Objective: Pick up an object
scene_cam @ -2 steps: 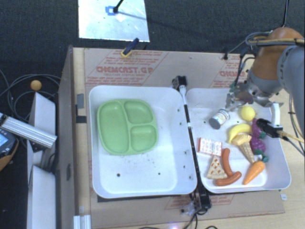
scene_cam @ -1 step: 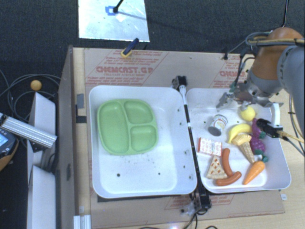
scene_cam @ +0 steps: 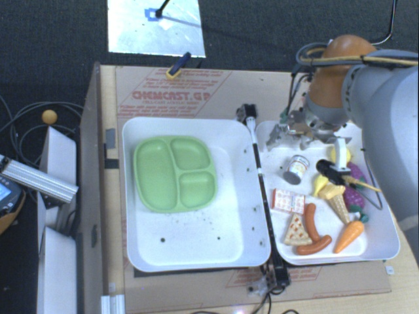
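1. The arm (scene_cam: 386, 103) reaches in over the right bin (scene_cam: 386, 244)
2. The left bin (scene_cam: 229, 241) holds a green divided plate (scene_cam: 175, 173)
3. The gripper (scene_cam: 283, 135) hovers above a small can (scene_cam: 296, 169); the fingers look spread, gripping nothing
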`<state>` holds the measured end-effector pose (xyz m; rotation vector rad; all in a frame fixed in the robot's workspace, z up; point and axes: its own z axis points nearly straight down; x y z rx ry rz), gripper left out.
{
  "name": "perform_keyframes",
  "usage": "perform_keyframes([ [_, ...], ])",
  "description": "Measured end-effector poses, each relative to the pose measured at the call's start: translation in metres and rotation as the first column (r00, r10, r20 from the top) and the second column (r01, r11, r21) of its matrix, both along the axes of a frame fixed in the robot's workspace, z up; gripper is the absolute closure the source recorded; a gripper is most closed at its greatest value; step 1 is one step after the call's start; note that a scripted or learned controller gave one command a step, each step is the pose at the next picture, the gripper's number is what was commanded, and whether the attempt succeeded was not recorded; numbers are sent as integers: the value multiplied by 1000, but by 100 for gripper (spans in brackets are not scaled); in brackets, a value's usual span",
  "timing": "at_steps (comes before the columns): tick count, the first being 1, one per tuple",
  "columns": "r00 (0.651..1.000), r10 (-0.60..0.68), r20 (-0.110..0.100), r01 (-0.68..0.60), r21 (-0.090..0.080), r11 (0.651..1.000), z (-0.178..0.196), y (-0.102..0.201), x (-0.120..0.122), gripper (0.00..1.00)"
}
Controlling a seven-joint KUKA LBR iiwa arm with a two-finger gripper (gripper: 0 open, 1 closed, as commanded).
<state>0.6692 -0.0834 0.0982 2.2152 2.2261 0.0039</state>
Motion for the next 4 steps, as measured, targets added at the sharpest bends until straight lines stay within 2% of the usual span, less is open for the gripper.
perform_keyframes([
  [2, 1000, -4, -2, 4, -1, 1000, -14, -17, -71, 0],
  [3, 1000, -2, 0, 2, -1, 1000, -3, -17, -70, 100],
  [4, 1000, 0, 6, 0, -2, 1000, 114, 2, -15, 100],
])
